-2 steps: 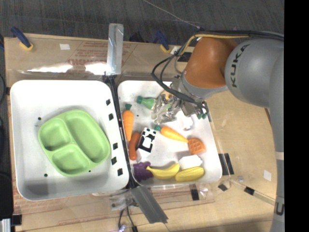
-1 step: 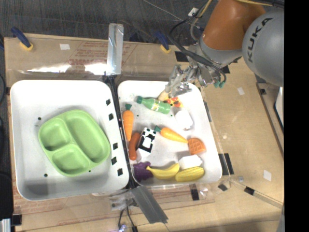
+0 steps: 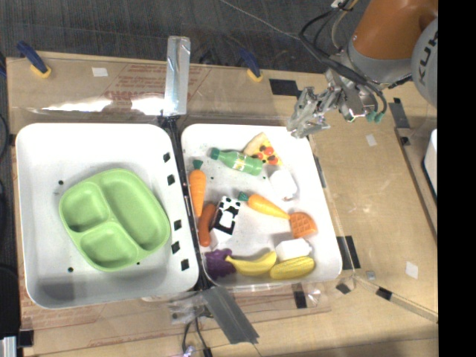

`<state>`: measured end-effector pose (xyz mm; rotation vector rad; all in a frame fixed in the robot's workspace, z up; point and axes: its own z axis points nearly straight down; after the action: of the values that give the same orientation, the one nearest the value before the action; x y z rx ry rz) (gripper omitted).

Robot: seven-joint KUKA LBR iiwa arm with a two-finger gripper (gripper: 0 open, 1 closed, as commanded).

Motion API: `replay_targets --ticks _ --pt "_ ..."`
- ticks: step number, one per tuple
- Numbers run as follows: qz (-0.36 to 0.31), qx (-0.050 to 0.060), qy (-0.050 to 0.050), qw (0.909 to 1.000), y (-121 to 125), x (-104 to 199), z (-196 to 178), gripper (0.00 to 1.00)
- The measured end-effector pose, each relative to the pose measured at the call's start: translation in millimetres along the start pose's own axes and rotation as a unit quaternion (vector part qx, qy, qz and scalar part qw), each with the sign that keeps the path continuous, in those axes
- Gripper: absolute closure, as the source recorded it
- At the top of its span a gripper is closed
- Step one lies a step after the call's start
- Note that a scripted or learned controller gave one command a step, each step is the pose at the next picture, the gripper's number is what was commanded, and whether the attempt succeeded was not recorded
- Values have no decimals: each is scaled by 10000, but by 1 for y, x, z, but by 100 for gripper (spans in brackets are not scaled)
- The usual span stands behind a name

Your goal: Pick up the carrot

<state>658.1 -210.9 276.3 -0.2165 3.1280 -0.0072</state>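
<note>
Two carrots lie in the right bin (image 3: 321, 199). One carrot (image 3: 197, 193) runs along the bin's left wall, its green top pointing to the far side. The other carrot (image 3: 265, 206) lies near the middle, with its tip pointing right. My gripper (image 3: 301, 125) hangs over the bin's far right corner, apart from both carrots, and nothing shows in it.
Around the carrots lie a green bottle (image 3: 238, 161), a pizza slice (image 3: 262, 149), a black-and-white block (image 3: 227, 216), a banana (image 3: 249, 262), purple grapes (image 3: 217, 259) and other toy food. The left bin (image 3: 30, 169) holds a green divided plate (image 3: 113, 218).
</note>
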Motion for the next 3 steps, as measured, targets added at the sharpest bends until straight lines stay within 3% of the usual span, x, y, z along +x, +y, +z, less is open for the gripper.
replay_targets --ticks 1,2,3 --pt "674 -26 33 9977 75 92 41 100" --pt "-1078 -20 24 9942 58 175 5 100" --pt "-1528 -47 31 9882 126 153 66 100"
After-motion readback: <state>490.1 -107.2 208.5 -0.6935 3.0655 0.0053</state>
